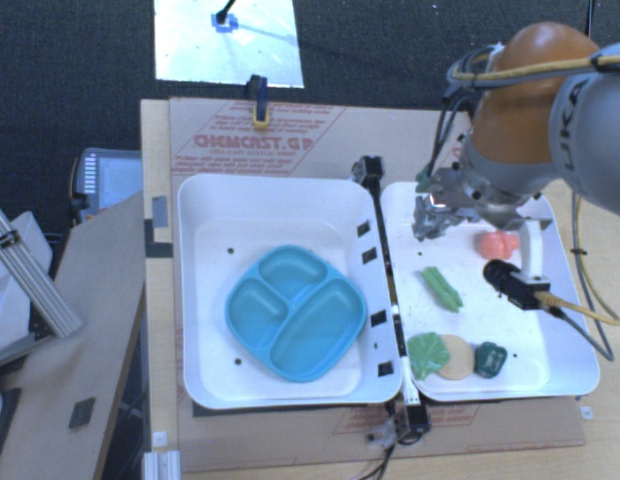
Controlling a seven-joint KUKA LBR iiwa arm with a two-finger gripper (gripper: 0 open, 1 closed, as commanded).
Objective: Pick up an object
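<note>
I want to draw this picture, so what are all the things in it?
left bin: one, white, left on bench
right bin: one, white, beside it
plate: one, blue, in left bin
long pod: one, green, middle of right bin
lump: one, pink, right bin, far side
leafy piece: one, green, right bin's near edge
disc: one, tan, right beside leafy piece
small block: one, dark green, right of disc
clamp: one, yellow, behind left bin
arm: one, grey and orange, above right bin

Cardboard sheet [325, 128] reads "CHEMCAST GP" (red print).
</note>
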